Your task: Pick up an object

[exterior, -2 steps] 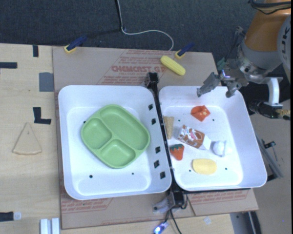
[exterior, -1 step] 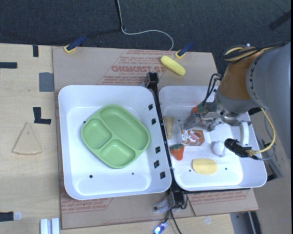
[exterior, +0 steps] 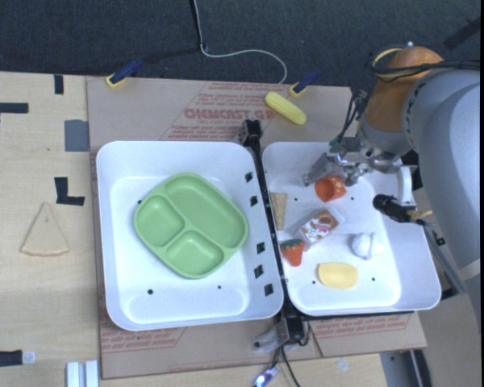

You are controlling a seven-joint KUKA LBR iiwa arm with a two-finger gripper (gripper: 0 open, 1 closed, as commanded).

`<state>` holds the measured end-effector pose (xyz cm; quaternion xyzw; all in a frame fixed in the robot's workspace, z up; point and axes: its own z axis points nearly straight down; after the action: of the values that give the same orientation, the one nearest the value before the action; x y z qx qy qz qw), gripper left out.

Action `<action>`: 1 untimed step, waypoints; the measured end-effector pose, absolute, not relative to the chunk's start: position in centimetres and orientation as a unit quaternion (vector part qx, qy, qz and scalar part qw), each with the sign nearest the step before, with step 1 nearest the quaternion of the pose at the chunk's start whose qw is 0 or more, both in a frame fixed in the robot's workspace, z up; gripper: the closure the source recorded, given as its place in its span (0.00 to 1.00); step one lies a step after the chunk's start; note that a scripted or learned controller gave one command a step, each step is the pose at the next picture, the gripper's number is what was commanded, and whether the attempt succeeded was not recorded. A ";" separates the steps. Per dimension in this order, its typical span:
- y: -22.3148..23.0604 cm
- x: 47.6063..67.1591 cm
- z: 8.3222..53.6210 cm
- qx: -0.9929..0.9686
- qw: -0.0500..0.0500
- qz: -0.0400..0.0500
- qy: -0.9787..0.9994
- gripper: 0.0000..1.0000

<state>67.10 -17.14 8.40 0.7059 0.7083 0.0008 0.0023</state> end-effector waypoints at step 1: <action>-17.0 66.9 9.5 0.706 0.000 -0.001 0.708 1.00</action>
<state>66.87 -16.99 9.46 0.7059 0.7083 -0.0006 0.0003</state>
